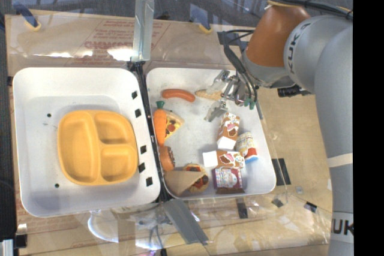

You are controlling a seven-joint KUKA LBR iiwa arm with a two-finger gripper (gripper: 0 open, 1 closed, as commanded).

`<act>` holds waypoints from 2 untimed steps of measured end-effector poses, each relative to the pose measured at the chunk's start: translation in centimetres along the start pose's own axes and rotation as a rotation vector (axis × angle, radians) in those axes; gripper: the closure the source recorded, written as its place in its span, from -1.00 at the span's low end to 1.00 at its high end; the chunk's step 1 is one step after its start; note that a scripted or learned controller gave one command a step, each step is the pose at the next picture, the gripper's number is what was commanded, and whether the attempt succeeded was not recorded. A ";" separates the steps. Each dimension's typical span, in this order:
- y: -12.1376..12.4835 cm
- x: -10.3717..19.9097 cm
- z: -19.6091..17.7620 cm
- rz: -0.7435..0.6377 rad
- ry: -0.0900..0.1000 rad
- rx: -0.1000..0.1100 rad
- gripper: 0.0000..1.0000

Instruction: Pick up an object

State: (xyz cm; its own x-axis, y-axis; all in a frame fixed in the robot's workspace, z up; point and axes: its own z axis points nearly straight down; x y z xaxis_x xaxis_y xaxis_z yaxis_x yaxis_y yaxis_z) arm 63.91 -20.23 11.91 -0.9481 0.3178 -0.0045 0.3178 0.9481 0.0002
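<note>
Two white bins (pixel 36 87) | moulded yellow tray (pixel 96 145) | smooth sausage (pixel 178 94) | metal fingers (pixel 217 112) spread, ungripping.

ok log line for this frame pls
phase: reaching | gripper: above right bin, near hot dog | grasp: none seen | left bin: yellow tray

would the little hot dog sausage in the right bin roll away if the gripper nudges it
Probably. The sausage looks like a smooth rounded cylinder lying flat on the bare floor of the right bin, so a sideways nudge would likely roll it. It looks like stiff toy plastic, so fingers could slip off it. It seems light.
</note>
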 end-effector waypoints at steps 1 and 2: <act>-1.7 3.5 2.6 0.145 0.003 -0.001 -1.00; -0.4 -0.7 -1.3 0.203 -0.001 0.000 -1.00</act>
State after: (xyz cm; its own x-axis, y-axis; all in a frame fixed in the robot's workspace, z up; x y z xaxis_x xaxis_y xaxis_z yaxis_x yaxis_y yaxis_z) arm 64.45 -20.84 13.17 -0.8648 0.5021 -0.0052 0.5021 0.8648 0.0010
